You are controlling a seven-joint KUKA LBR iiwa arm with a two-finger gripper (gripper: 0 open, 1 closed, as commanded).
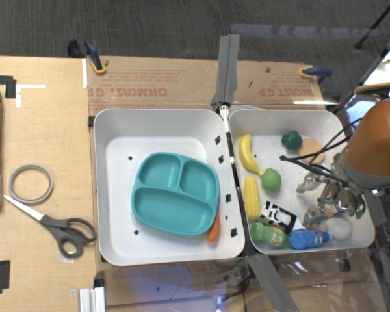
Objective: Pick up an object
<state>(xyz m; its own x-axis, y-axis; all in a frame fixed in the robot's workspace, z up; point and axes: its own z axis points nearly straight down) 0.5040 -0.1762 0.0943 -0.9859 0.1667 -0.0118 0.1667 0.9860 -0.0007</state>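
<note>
The hand [325, 203] hovers low in the right bin [273, 119], its grip state impossible to tell, and may slip between the crowded blue bottle [309, 239] and neighbours

- Arm [376, 142], right edge of frame: rounded orange section, smooth and slightly glossy, with a grey collar beneath it.
- Thin black cables [312, 166] run from the collar leftward, several strands fanning out, one ending in a small dark tip.
- Gripper [325, 207], lower right of frame: bare silvery metal, cluttered with small brackets and linkages; fine detail too blurred to resolve.
- A short green wire loop shows by the metal parts.
</note>
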